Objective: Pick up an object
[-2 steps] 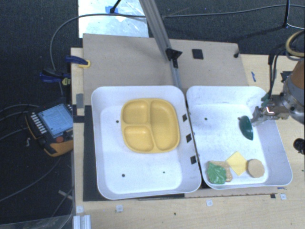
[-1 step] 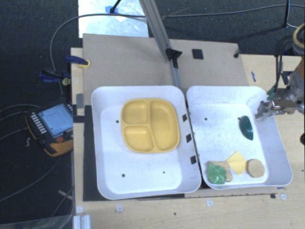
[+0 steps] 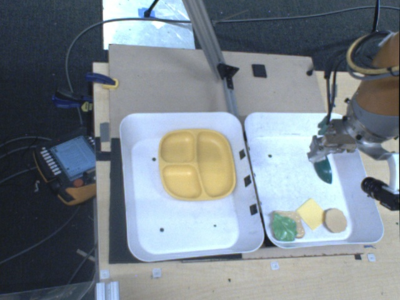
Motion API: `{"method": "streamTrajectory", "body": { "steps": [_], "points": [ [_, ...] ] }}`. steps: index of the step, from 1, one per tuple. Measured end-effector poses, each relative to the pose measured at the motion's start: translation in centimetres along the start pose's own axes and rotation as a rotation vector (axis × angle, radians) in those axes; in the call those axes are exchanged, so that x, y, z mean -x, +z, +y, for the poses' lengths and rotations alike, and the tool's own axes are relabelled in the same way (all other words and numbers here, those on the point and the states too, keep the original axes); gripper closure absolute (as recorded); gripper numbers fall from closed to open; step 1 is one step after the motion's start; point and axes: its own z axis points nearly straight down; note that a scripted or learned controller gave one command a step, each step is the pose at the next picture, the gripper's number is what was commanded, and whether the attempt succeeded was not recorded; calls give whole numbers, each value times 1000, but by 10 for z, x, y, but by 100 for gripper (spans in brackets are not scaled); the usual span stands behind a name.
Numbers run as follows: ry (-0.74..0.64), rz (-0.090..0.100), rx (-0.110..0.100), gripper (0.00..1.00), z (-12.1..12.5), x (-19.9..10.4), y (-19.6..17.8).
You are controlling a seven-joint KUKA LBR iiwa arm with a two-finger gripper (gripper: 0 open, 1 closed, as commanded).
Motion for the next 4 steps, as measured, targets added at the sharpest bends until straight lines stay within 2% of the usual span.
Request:
{"method": "streamTrajectory", "body": {
  "steps": [2, 3, 4],
  "points": [
    [-1, 0, -1, 100, -8, -95, 10],
    [-1, 1, -3, 100, -16, -147, 39],
    [-1, 1, -1, 100, -20, -198, 41]
  ]
}}
